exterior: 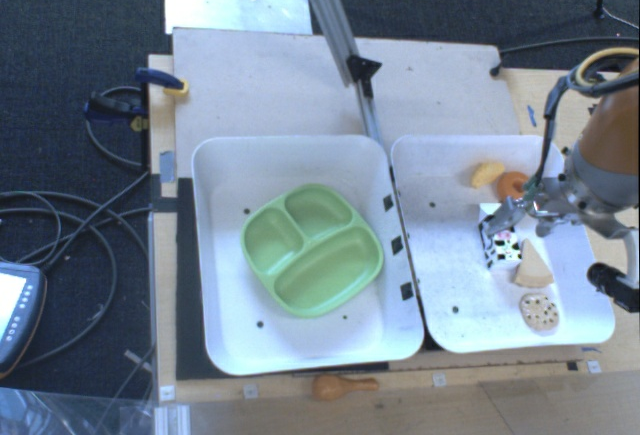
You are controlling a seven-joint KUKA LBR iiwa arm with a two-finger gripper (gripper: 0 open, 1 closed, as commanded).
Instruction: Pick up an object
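In right bin [440, 323], gripper [503, 228] hung low over black-and-white cube [503, 248], fingers spread, nothing between them; tan wedge [533, 266] lay just beside cube; spotted cookie [540, 312] nearer front; yellow piece [488, 173] and orange ring [513, 185] behind; left bin [215, 253] held green divided plate [313, 249]; arm [605, 153] entered from right.

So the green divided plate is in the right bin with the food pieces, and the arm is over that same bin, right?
Not quite. The camera view shows the green divided plate in the left bin. The food pieces are in the right bin, and the arm is over that one.
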